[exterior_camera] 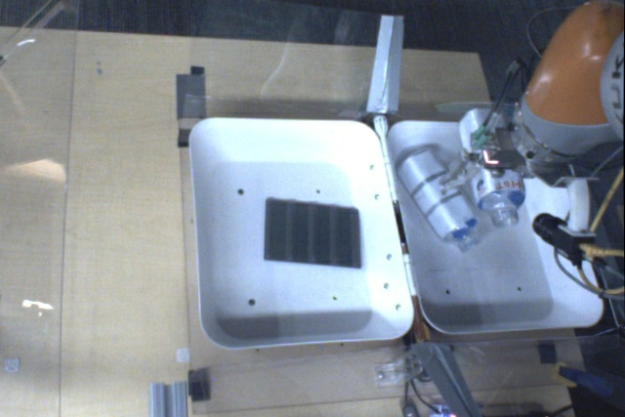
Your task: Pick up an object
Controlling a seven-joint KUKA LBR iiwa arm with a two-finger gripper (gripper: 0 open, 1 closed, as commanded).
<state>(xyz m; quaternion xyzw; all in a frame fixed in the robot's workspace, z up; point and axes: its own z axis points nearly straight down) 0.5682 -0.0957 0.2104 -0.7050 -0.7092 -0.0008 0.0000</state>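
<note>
The gripper (485, 161) hangs over two clear bottles (444, 195) in the right bin (508, 308), its grip seemingly indiscernible.

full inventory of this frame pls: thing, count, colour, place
White bins: 2, white, side by side on the bench; left bin, right bin.
Dark ridged pad: 1, black, flat in the middle of the left bin.
Plastic bottles: 2, clear with blue caps, in the right bin; the larger bottle lies at a slant near the bin's left wall, the smaller bottle lies next to it on its right.
Bench: 1, light wood, under both bins.
Clear sheet: 1, transparent, behind the bins.
Arm: 1, grey with orange band, reaching in from the right over the right bin.
Gripper: 1, over the bottles; nothing visibly held.
</note>
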